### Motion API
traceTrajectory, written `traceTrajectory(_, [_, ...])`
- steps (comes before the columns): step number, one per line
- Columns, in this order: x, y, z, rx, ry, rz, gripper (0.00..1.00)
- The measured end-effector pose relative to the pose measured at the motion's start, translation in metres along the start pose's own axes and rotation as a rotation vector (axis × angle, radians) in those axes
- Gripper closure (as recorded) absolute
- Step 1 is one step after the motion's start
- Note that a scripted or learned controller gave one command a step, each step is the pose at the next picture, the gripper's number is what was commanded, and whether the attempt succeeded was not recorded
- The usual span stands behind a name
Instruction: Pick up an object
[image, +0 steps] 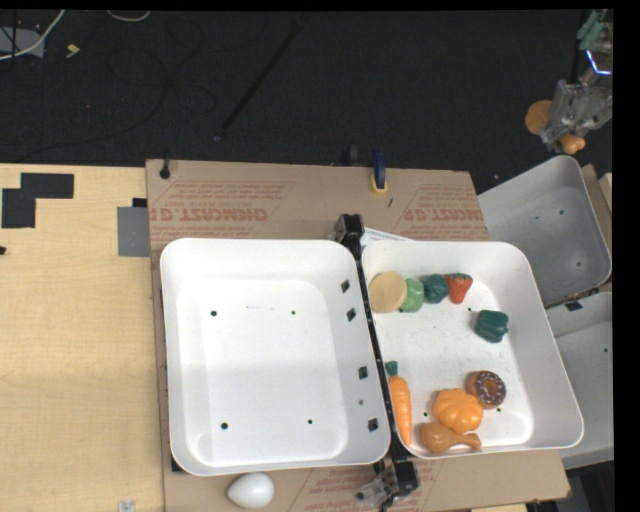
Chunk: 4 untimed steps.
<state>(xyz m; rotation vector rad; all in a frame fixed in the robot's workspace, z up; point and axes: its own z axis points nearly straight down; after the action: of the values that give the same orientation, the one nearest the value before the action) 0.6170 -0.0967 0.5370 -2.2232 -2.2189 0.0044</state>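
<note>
The gripper (578, 112) sits high at the upper right, over the dark floor and well apart from both bins; whether it is open or closed cannot be told, though something small and orange-tan shows right beside it, too blurred to name.

Below it lies the right bin (535, 290), which holds all the bin items. Along its upper edge runs a row: a tan round disc (387, 292), a light green piece (412, 295), a dark green piece (435, 289) and a red piece (459, 288), each touching the next. A dark green pepper (491, 325) stands alone near the right wall, with bare floor around it. Low down, a carrot (400, 402) lies against the divider, and a pumpkin (457, 409), a chocolate donut (488, 388) and a tan pear-like piece (445, 438) crowd the bottom rim.

The left bin (200, 300) offers broad bare floor. 1 white egg (250, 490) rests outside — just below that bin's lower edge, on the cardboard sheet (260, 205).
</note>
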Motion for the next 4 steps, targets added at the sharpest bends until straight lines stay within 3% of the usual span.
traceTrajectory(2, [-0.091, 0.022, 0.0, 0.0, 0.0, -0.001, 1.0])
traceTrajectory(3, [-0.092, 0.028, 0.0, 0.0, 0.001, -0.006, 1.0])
traceTrajectory(4, [-0.098, -0.018, -0.001, 0.002, 0.003, 0.0, 1.0])
